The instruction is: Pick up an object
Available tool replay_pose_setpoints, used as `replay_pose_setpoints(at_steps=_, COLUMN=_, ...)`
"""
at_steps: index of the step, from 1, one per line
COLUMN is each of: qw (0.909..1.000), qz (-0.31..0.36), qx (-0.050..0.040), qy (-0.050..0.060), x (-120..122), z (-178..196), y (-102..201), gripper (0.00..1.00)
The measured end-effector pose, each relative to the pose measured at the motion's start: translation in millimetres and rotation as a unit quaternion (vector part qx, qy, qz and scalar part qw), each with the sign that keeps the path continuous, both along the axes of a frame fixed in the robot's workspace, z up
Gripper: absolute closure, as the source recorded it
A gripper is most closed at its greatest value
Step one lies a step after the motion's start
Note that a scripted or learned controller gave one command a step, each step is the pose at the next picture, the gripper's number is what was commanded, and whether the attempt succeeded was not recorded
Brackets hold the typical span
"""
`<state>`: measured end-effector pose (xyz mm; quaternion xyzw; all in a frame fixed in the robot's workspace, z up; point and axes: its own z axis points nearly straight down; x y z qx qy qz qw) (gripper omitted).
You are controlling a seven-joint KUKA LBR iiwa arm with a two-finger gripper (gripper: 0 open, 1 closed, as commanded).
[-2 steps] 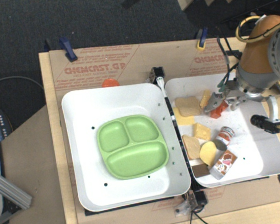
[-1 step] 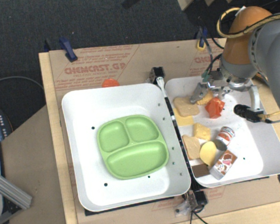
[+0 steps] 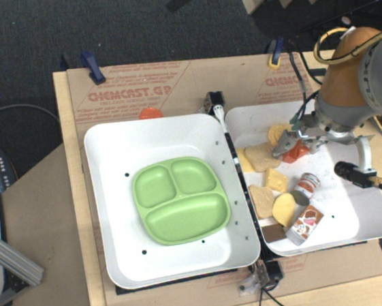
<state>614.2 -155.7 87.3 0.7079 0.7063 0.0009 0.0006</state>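
Because the clutter is all lying in the right bin [image 3: 370, 221], you are seeing the arm [image 3: 353, 75] reaching in from three o'clock and leaning down over that bin's upper half, while the left bin [image 3: 109, 213] is carrying just the green divided plate [image 3: 180, 199] at its centre. The gripper [image 3: 291, 143] is hovering at about eleven o'clock within the right bin, directly over a small red object [image 3: 298, 151] that is looking like the likeliest target; whether the pincer is spread or pressed together I cannot tell, since the wrist is hiding it, so you should not be counting anything as held. The red object is sitting just beside a yellow-tan piece [image 3: 277, 133] at its ten o'clock, and its long axis is seeming to run from roughly two o'clock to eight o'clock, though most of it is covered. Toward six o'clock from it, the small can [image 3: 307, 185] is lying tilted, and the boxed item [image 3: 304, 224] is pointing from one o'clock to seven o'clock, crowded against the yellow round piece [image 3: 284, 208], which is probably leaving little finger room there.
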Motion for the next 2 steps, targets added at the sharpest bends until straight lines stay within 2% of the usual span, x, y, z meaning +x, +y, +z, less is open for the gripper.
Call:
replay_pose_setpoints(at_steps=1, qw=1.0000, qz=0.001, qx=-0.0010, qy=-0.002, x=1.8, z=10.1, y=-0.1, gripper=1.00)
replay_pose_setpoints(at_steps=2, qw=1.0000, qz=0.003, qx=0.0013, qy=0.002, x=-48.8, z=100.7, y=72.8, gripper=1.00)
